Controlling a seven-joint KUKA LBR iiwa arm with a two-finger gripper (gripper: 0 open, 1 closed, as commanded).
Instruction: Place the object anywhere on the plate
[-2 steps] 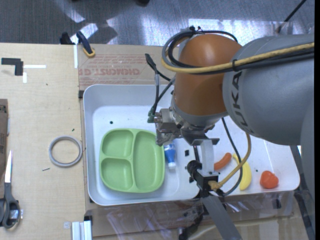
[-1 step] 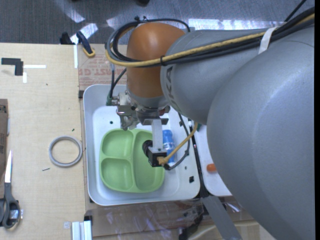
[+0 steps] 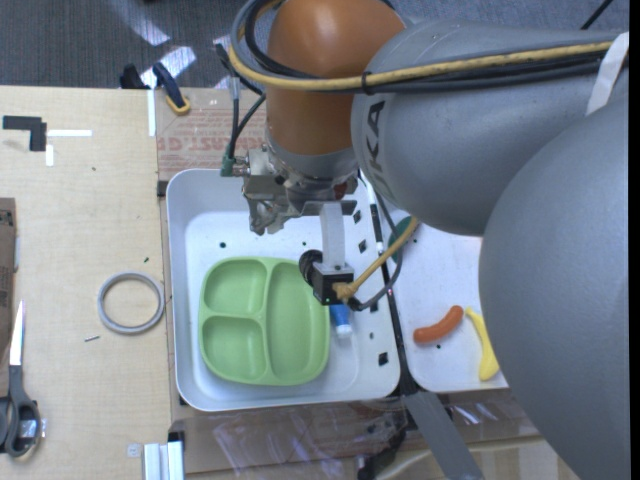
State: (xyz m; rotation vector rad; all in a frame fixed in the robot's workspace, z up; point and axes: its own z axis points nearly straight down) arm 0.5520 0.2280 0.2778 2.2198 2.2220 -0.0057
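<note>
Camera view, looking down on the worktop (image 3: 80,218) at a slant. Left white bin (image 3: 182,268) noted holding a green divided plate (image 3: 265,320), three compartments, lying flat toward the bin's 7 o'clock corner.

Arm (image 3: 330,68) seen entering from 3 o'clock, orange band above the wrist, wrist hanging over the left bin at the plate's 1 o'clock. Jaws pointed down just beside the plate's rim at 3 o'clock. Jaw state: cannot tell, apart or together, as black hardware and a yellow cable (image 3: 375,260) mask the tips.

Small blue object (image 3: 341,317) observed directly under the jaws, at the plate's 3 o'clock, just outside the rim and over the bin floor, not on the plate. Cannot tell whether gripped or merely lying there.

Right white bin (image 3: 440,268) found holding an orange item (image 3: 438,326) and a yellow item (image 3: 484,348), near each other, well apart from the plate at its 3 o'clock.

On the bare worktop, at the left bin's 9 o'clock: a grey ring (image 3: 131,301), lying flat. Scissors (image 3: 15,408) noted at the 8 o'clock edge.
</note>
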